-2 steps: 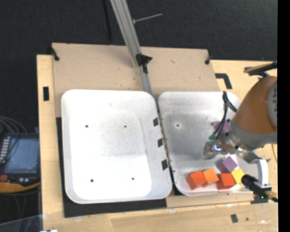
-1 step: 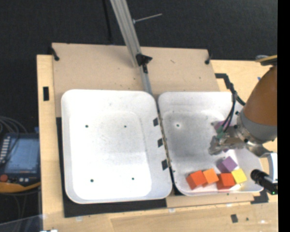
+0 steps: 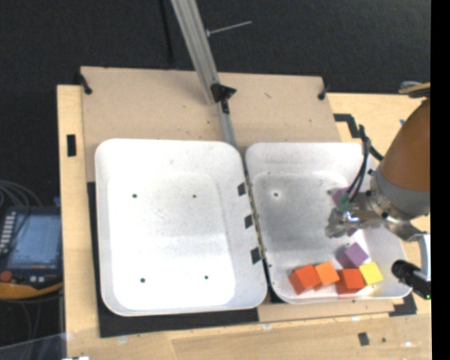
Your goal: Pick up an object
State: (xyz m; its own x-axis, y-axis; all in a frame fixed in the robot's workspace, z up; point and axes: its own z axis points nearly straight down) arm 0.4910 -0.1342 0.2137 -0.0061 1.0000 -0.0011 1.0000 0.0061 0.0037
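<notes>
Camera view: looks down at a slant on a bench [image 3: 195, 111] carrying two shallow white bins side by side.
Arm: grey with an orange band, reaching in from the right over the right bin [image 3: 300, 171].
Gripper [image 3: 343, 220]: low over the right part of the right bin, just above the cluster of blocks; whether it is spread or pressed together cannot be told, and nothing can be seen held in it.
Purple block [image 3: 353, 254]: in the right bin, just below the gripper, near the bin's front right corner.
Yellow block [image 3: 371, 274]: beside the purple block, toward the front right.
Orange blocks: three in a row along the front wall, one [image 3: 306, 278] leftmost, one [image 3: 327, 273] touching it, one [image 3: 351, 280] next to the yellow block.
Left bin [image 3: 172, 223]: sits just beside the right bin.
Pendant [image 3: 22, 250]: off the bench at the far left, screen lit.
</notes>
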